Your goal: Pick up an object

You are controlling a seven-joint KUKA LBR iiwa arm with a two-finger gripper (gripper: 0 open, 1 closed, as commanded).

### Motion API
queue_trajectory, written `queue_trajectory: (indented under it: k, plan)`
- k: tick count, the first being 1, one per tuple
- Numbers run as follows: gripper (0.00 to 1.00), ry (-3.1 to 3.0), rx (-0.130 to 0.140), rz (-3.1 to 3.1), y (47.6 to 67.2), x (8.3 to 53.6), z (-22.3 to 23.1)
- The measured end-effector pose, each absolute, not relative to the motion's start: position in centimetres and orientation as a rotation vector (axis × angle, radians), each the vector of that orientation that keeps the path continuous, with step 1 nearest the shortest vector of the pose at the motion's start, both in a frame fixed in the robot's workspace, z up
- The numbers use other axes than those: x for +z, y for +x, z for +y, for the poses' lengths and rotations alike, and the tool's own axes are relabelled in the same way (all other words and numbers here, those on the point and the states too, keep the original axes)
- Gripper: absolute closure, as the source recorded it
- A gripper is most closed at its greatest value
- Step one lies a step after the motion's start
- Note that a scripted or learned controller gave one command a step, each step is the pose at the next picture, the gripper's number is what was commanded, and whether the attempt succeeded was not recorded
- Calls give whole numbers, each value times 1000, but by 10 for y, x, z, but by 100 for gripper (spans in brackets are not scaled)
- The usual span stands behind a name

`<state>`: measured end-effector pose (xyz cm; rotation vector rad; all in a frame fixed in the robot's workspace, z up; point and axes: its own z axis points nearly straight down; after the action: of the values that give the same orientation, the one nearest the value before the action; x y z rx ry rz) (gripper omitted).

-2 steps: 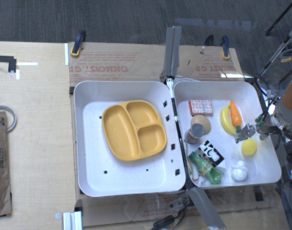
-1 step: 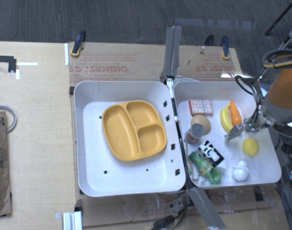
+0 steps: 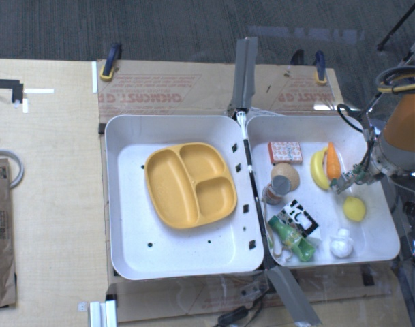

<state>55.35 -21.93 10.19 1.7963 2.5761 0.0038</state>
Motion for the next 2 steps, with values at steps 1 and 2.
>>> queue_trajectory:
  k: [1,2]
  plan:
    - [100,1983,-2,2434,557,205,-220]
    - [100,1943,-1,2464,611,235,-222]
